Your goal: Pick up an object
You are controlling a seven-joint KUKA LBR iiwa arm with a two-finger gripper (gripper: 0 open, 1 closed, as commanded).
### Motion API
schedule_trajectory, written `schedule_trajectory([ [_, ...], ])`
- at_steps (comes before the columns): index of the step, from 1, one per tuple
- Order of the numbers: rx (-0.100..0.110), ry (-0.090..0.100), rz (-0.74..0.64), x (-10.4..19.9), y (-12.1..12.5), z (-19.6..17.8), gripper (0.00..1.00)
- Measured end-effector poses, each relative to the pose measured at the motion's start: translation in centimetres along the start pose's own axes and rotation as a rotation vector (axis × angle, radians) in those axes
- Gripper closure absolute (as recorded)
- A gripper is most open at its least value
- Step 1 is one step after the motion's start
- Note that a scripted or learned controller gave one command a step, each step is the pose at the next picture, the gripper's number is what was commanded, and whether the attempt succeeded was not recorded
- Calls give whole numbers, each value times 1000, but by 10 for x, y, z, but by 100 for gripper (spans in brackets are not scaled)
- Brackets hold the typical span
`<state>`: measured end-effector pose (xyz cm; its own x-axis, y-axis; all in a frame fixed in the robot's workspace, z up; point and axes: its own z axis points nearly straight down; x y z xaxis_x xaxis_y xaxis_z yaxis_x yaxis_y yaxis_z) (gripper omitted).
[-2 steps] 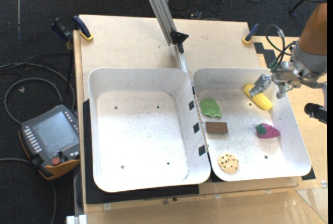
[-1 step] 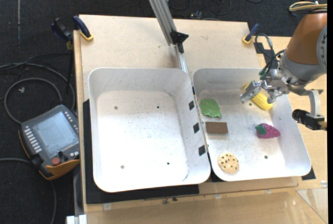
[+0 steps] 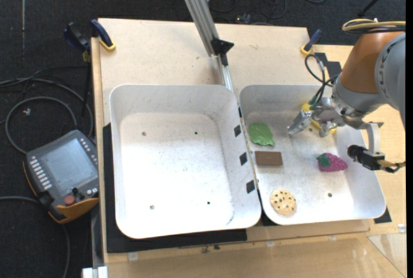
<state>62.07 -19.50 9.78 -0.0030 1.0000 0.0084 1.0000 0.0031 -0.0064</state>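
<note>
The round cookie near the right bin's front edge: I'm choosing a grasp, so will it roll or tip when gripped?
The cookie lies flat, so it probably won't roll. Its low profile may let pincer slide over it.

Two shallow white bins are seen on the counter [image 3: 168,51]. In the right bin [image 3: 368,206], a flat green leaf-shaped piece [image 3: 261,134], a brown rectangular block [image 3: 269,158], a round speckled cookie [image 3: 282,202] and a magenta berry-shaped toy [image 3: 332,162] are spread. The gripper [image 3: 301,124] is poised at the leaf's two o'clock.
</note>
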Motion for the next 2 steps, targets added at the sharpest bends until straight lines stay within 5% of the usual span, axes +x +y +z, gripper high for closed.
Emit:
schedule_trajectory([
  [1, -9, -9, 0, -3, 1, -14, 100],
  [2, -12, -10, 0, -3, 4, -57, 100],
])
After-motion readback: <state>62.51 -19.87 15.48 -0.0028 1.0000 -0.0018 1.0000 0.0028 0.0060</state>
